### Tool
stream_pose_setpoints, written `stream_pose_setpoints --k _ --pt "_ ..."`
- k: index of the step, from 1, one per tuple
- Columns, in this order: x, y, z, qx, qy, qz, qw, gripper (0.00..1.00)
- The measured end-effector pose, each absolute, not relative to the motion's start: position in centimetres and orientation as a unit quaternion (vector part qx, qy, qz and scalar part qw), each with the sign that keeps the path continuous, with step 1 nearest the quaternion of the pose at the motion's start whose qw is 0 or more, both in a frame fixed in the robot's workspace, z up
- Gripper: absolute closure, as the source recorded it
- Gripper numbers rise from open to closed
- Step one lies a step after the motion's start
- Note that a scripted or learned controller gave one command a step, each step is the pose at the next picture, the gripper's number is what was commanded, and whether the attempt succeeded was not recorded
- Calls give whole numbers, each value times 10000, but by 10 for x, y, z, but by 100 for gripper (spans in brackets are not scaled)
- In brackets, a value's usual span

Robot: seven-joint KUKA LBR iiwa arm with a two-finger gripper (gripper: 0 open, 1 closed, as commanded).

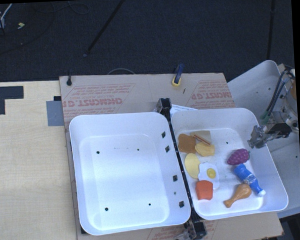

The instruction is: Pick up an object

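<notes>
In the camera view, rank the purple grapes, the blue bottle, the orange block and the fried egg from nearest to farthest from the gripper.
Measured from the gripper at the right bin's right rim:
1. Purple grapes, just below-left of it.
2. Blue bottle, lower, near the right wall.
3. Fried egg, mid-bin.
4. Orange block, lower left of the egg.
</notes>
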State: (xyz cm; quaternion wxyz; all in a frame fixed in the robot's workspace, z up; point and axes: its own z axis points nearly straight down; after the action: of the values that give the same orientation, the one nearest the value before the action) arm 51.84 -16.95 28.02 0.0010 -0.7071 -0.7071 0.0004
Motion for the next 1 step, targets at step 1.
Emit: stream_pose_setpoints --k 1 --pt "572 -154 376 -7060 -7082 -30 -52 100"
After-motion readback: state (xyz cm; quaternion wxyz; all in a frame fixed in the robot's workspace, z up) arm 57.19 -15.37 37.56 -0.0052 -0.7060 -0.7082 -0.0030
